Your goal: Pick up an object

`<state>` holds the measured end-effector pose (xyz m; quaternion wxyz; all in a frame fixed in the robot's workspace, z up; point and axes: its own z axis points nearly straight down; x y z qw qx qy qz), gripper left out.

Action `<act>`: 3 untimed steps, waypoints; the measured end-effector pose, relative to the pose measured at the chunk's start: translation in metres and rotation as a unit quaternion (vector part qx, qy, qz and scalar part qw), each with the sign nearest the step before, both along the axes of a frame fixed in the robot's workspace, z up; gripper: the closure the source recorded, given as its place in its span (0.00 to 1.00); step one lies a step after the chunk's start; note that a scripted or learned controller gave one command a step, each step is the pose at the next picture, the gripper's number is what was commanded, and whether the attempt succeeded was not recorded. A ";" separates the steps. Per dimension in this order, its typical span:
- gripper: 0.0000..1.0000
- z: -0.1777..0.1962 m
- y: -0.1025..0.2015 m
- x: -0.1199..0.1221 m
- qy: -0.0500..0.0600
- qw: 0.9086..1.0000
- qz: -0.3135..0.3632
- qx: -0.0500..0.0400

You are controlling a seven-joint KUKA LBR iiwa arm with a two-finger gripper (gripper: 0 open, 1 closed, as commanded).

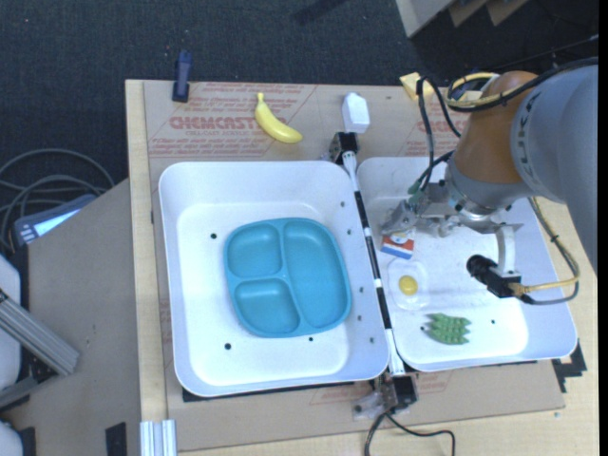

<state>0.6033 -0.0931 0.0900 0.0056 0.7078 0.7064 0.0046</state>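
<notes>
Egg toy [408, 286]: white, yellow centre, right bin [546, 335] | claw [407, 218]: opening cannot tell

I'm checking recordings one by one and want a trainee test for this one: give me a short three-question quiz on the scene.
1. True or false: the blue divided plate lies in the left bin.
2. Which item lies nearest the front edge of the right bin? A) the green toy B) the fried egg toy C) the red, white and blue piece
3. Fill in: the banana lies on the ____ behind the bins.

Key: 1 true; 2 A; 3 board. The end effector is over the right bin's back part, near the red, white and blue piece.
</notes>
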 end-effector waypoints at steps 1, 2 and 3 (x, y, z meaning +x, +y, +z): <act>0.00 -0.005 -0.005 0.047 0.007 1.000 0.001 0.001; 0.00 -0.005 0.000 0.017 0.008 1.000 0.001 0.001; 1.00 0.005 0.000 0.017 0.007 1.000 0.001 0.001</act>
